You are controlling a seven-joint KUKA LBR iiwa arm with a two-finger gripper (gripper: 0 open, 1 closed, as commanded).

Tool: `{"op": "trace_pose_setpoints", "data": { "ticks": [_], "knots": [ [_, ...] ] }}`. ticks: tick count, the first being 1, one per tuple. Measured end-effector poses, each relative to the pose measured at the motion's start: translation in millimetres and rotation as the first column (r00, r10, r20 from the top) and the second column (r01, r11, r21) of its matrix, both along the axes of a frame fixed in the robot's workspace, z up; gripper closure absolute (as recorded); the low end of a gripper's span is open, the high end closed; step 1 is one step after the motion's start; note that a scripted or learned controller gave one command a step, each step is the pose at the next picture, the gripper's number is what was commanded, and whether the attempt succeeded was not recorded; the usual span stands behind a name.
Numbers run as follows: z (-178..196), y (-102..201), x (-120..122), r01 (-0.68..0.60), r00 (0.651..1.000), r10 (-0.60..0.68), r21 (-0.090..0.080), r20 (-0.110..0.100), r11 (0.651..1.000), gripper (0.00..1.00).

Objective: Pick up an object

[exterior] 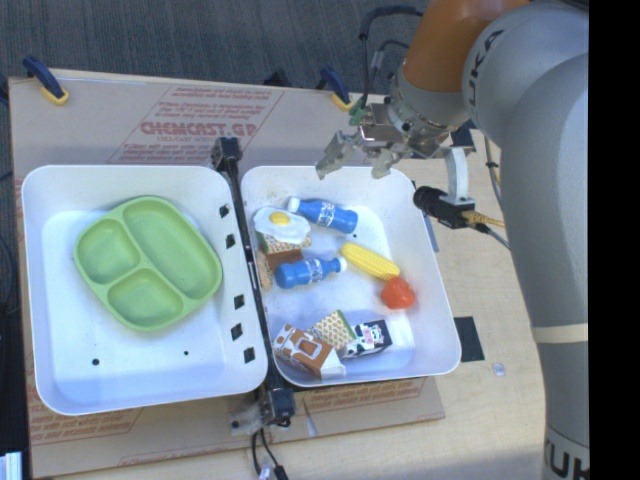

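My gripper [356,161] hangs over the far rim of the right bin [428,268], its two fingers spread apart with nothing between them. Below it in that bin lie a blue bottle [325,214], a fried egg toy [281,223], a second blue bottle [306,271], a yellow corn cob [369,260] and a red tomato-like piece [398,293]. Near the bin's front sit a brown patterned box [303,349], a wedge-shaped piece [334,330] and a small milk carton [377,336].
The left bin [50,348] holds a green divided plate [147,261]. A black clip strip [236,238] runs between the bins. Cardboard [200,118] lies under both bins, held by blue clamps [45,78]. The grey arm [530,118] fills the right side.
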State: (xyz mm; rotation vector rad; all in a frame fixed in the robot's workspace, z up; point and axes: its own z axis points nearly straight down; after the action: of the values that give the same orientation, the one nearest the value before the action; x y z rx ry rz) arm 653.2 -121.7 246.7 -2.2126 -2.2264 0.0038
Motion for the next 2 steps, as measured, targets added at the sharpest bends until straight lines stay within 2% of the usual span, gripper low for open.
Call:
{"op": "trace_pose_setpoints", "data": {
  "ticks": [1, 2],
  "knots": [
    [-115, -7, -72, 0.0, 1.0, 0.0, 0.0, -0.002, 1.0, 0.0],
    [-155, 13, -36, -0.001, 1.0, 0.001, -0.001, 0.0, 1.0, 0.0]
  ]
}}
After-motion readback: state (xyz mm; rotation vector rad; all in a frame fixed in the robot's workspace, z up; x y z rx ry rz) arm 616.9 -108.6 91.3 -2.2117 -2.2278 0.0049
